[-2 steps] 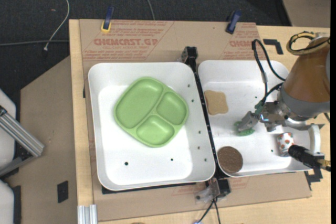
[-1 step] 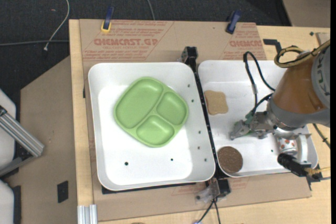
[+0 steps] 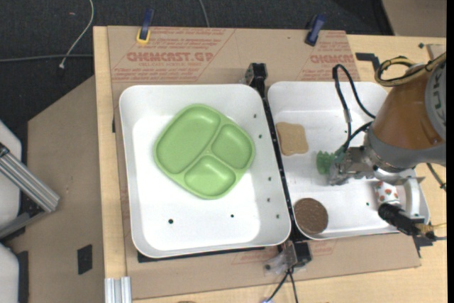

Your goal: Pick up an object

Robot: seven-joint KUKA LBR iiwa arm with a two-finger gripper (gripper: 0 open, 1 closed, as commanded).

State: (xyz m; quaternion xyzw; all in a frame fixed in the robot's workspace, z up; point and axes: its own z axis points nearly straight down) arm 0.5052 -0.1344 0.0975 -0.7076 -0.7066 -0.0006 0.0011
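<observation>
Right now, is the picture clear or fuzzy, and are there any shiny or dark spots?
In the camera view, the green plate is fairly sharp and evenly lit, with soft shine on its curves. The white bins look very bright, nearly washed out. The arm casts a faint shadow beneath it, the tool looks a little fuzzy, and the floor is dark.

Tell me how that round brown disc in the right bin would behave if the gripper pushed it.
The round brown disc lies flat, so it would probably slide rather than roll or tip. It sits by the right bin's near rim, which may stop it. It looks low, likely awkward to pinch.
</observation>
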